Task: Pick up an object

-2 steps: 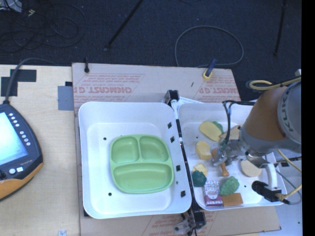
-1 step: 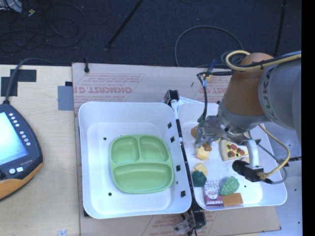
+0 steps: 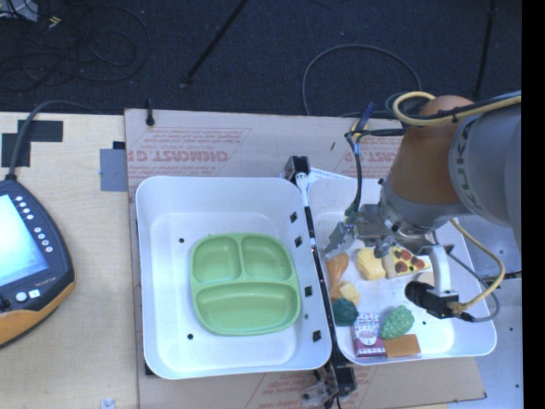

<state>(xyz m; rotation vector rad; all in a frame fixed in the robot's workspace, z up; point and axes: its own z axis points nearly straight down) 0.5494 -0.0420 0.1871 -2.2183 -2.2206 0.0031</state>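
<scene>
Arm (image 3: 460, 160): enters from the right and stands over the right bin (image 3: 477, 339), wrist turned down.
Claw (image 3: 362, 233): low in the bin's upper part; its opening cannot be told, since the wrist hides the tips.
Cheese (image 3: 370, 264): yellow wedge just below the claw, the nearest candidate.
Pizza (image 3: 407, 261): beside the cheese, below and right of the claw.
Carrot (image 3: 337, 269): below and left of the claw, along the bin's inner wall.
Other toys: teal piece (image 3: 344, 312), carton (image 3: 367, 333), green lump (image 3: 396, 321), orange block (image 3: 402, 346), all farther below the claw.
Left bin (image 3: 162, 228): well left of the claw, holding a green tray (image 3: 244, 282).
Counter (image 3: 85, 143): carries both bins.
Technique: choose one toy, probably the cheese; centre over it, descend straight, close, lift clear of its neighbours.
</scene>
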